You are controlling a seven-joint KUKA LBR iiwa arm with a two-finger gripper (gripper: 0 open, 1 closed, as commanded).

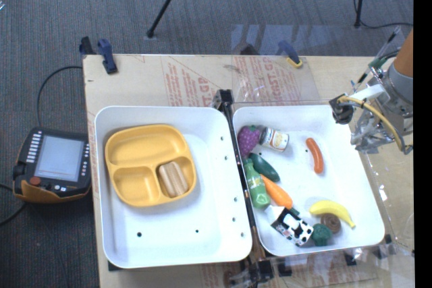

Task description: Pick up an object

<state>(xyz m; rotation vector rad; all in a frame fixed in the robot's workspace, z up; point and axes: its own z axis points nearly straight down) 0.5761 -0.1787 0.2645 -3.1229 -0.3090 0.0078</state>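
Note:
The right bin (337,119) holds several toy foods: purple grapes (248,139), a small can (275,139), a red sausage (314,154), a green cucumber (262,166), a green bottle (256,188), an orange carrot (278,193), a yellow banana (333,211), a brown ring (331,223), a broccoli piece (320,234) and a black-and-white cow (292,226). My gripper (368,133) hangs over the bin's right rim, right of the sausage, with nothing seen between its fingers.
The left bin (128,239) bears a yellow divided plate (150,162) with a hot dog bun (173,179) in its lower right compartment. A teach pendant (54,165) lies left of the bench. Blue clamps (106,54) grip the bench's back edge.

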